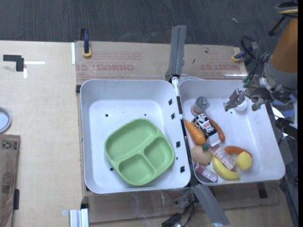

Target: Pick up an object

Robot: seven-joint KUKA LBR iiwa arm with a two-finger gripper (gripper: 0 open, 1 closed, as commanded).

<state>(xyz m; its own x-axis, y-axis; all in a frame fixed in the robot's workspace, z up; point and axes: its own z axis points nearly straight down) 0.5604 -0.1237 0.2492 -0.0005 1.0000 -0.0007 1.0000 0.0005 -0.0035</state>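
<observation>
The scene is seen through 1 camera, fixed above the bench [38,126] and tilted so that it is looked down upon at a slant. Both white bins are taken in whole: the left bin [94,141] near the middle of the frame, the right bin [262,141] toward the right side. A strip of dark floor [118,8] is included along the top. The arm [286,56] is caught at the right side. The distance is moderate; small items are rendered coarsely.
</observation>
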